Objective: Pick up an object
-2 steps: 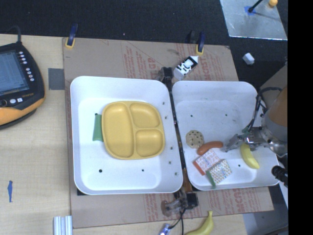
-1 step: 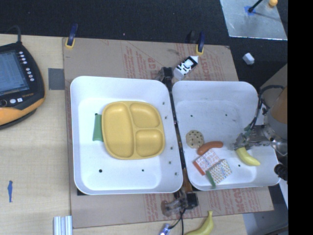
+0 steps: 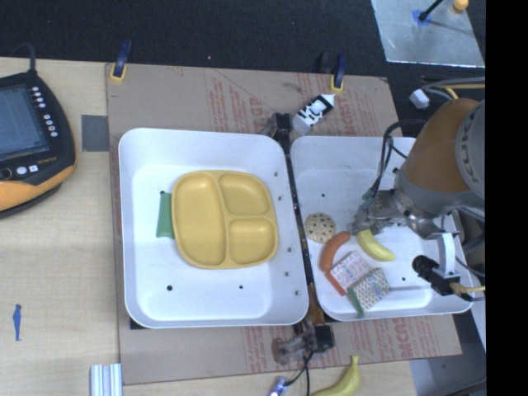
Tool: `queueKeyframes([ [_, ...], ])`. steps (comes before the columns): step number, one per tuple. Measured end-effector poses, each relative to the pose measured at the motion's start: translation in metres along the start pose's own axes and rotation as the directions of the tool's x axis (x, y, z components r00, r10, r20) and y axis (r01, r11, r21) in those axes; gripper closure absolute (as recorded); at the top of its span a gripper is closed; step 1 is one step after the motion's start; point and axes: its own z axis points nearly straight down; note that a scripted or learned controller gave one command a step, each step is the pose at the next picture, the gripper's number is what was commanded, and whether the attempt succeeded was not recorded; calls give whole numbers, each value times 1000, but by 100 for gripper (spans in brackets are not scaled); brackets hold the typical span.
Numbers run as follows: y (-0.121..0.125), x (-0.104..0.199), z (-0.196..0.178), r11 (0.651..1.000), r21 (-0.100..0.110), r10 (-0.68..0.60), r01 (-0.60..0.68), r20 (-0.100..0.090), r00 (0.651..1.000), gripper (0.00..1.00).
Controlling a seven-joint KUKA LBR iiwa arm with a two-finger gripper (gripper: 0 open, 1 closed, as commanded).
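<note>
Camera view, L bin [image 3: 136,221] w/ yellow tray [image 3: 223,218], R bin [image 3: 330,159] w/ banana [image 3: 374,245], cookie [image 3: 319,226], fingers [image 3: 369,218] state unclear.

The yellow tray [image 3: 224,218] hides most of a green object [image 3: 165,214].

I can read nothing for certain from here. The brown cardboard sheet [image 3: 247,89] under the bins carries faint red printing along its far and near edges, too small to make out. The small packet [image 3: 369,288] in the right bin [image 3: 330,159] shows a blurred pattern.
</note>
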Motion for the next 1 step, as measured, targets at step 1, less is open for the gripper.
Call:
queueKeyframes([
  [1,-4,95,-101,1000,-1,3,-3,-3,1000,100],
])
